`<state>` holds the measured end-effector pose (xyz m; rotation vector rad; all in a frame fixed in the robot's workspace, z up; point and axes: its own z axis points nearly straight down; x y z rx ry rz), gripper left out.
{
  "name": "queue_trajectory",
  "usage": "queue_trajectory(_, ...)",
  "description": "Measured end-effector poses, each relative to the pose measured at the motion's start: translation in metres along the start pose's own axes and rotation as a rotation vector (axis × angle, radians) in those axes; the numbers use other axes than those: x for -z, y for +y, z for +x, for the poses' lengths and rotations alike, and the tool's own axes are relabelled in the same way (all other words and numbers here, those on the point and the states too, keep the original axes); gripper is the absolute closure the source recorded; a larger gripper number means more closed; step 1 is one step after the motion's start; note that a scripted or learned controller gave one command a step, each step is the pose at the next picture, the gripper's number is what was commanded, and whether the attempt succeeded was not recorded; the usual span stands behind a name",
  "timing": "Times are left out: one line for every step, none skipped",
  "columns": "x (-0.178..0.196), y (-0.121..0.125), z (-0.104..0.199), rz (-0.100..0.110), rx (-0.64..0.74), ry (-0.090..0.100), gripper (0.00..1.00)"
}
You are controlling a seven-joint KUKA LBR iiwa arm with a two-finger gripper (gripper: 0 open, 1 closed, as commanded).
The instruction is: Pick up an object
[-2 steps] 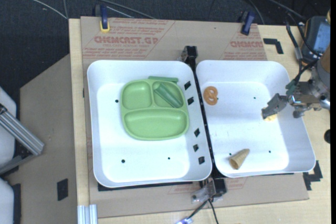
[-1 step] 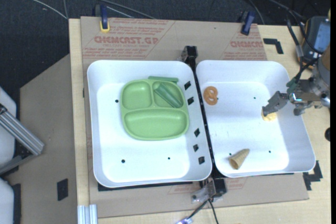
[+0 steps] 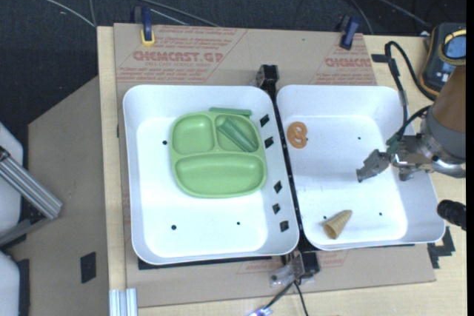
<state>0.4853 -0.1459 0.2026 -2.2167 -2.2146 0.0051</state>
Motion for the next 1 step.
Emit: queue_trajectory(-0.0440,-0.0047,0.0035,-0.001,0.001,0.000,0.00)
